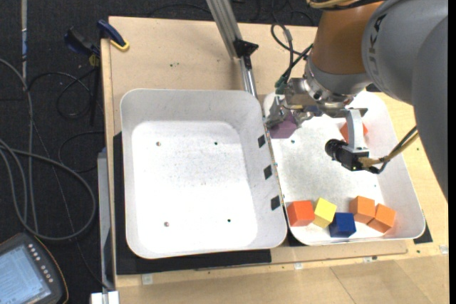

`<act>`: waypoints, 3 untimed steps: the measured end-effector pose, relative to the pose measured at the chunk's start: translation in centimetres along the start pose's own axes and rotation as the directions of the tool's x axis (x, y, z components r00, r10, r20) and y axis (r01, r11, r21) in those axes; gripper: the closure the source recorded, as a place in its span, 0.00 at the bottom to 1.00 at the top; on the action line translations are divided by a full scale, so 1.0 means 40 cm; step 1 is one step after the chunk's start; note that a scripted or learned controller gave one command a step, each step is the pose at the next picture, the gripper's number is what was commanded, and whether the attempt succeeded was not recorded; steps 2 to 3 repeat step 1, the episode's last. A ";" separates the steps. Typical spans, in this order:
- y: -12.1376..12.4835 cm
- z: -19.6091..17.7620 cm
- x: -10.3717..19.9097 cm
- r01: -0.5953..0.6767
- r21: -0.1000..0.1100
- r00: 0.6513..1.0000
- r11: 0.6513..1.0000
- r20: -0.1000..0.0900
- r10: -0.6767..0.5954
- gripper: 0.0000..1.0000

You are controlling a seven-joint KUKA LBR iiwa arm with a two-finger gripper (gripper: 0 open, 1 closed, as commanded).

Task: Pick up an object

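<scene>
- A purple block (283, 129) is observed at the upper-left corner of the right bin (407, 181), close against the wall shared with the left bin (135, 153).
- The gripper (279, 114) is positioned directly over the purple block; whether the claw is spread or pressed together cannot be told, and no grasp is confirmed.
- The block is judged small, light and rigid, with flat faces; slipping is thought likely only if it is taken by its corners.
- Hold is best taken across two opposite flat faces; the nearby bin wall is judged to limit room on one side.
- Count, right bin: one purple block, three orange blocks (301, 212), one yellow block (325, 211), one blue block (343, 224).
- A red-orange object (353, 130) is partly hidden by the arm and cannot be identified.
</scene>
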State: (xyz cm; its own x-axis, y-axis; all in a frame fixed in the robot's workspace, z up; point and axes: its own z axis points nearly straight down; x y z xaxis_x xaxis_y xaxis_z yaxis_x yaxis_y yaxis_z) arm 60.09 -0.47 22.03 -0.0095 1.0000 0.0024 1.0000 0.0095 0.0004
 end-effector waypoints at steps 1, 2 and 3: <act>-0.017 0.014 0.128 -0.001 0.003 1.000 1.000 0.000 0.001 1.00; -0.017 0.014 0.128 -0.001 0.003 1.000 1.000 0.000 0.001 1.00; -0.017 0.014 0.128 -0.001 0.003 1.000 1.000 0.000 0.001 1.00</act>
